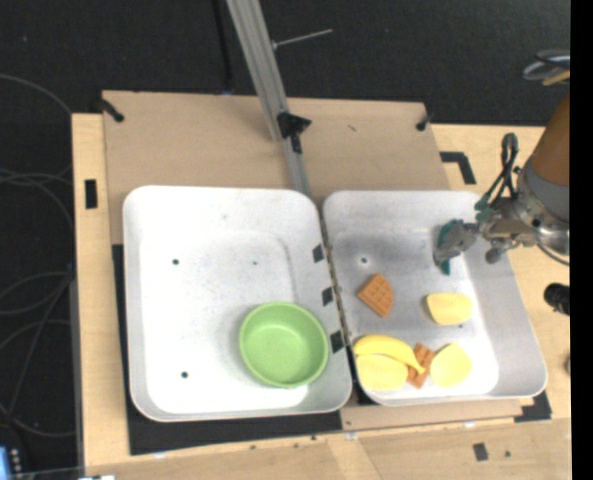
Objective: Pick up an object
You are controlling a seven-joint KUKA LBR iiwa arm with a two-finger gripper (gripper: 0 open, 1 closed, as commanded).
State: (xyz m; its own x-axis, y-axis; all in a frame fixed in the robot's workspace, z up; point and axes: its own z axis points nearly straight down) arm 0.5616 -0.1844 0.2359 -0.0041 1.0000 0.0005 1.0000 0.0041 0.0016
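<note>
Your left bin (176,228) holds a single green bowl (284,343), upright near its front right corner. Your right bin (396,218) holds an orange waffle-patterned piece (376,295) at its middle, a yellow lump (448,308) to its right, and a cluster of yellow pieces (381,360) along the front wall. The gripper (446,248) hovers over the right bin's far right part, above the yellow lump, with nothing visibly in its grasp.

Grey arm (536,208) in from the right — gripper (448,251) low, pointed left.
</note>
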